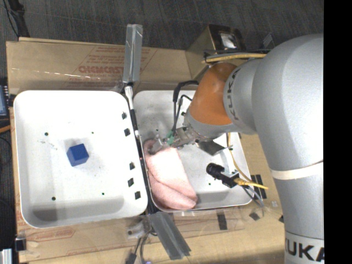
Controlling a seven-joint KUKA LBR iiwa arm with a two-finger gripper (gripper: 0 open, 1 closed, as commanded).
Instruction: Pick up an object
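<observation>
Camera view: pink cloth (168, 179) just beside pincer (164, 142) (right bin (155, 108)).

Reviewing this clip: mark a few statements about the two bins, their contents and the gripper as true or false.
1. A blue cube lies in the view's left bin. True.
2. The gripper is over the right bin, at the far end of a pink cloth. True.
3. The pink cloth shares a bin with the blue cube. False: the cloth lies in the right bin, along its left wall; the cube is alone in the left bin.
4. The gripper has the blue cube lifted. False: the cube rests on the left bin's floor, well away from the gripper.
</observation>
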